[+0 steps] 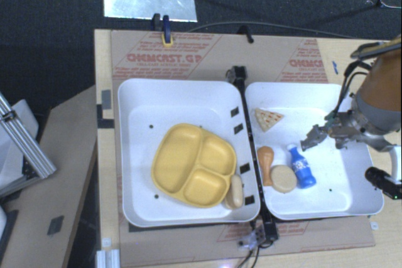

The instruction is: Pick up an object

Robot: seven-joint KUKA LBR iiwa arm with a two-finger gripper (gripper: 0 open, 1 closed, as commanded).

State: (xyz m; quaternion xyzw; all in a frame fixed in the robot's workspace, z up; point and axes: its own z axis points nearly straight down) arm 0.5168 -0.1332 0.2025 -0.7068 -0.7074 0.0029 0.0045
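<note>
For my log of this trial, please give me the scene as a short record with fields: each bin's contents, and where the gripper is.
left bin: yellow divided tray; beige oval piece at the tray's lower right edge
right bin: waffle slice; orange piece; tan round piece; blue bottle
gripper: above right bin, just right of the bottle, nothing seen between its fingers
arm side: enters from view's right

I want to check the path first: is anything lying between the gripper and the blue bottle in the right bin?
Nothing visible lies between them. The gripper hangs just up and right of the blue bottle, with bare white bin floor around.
</note>
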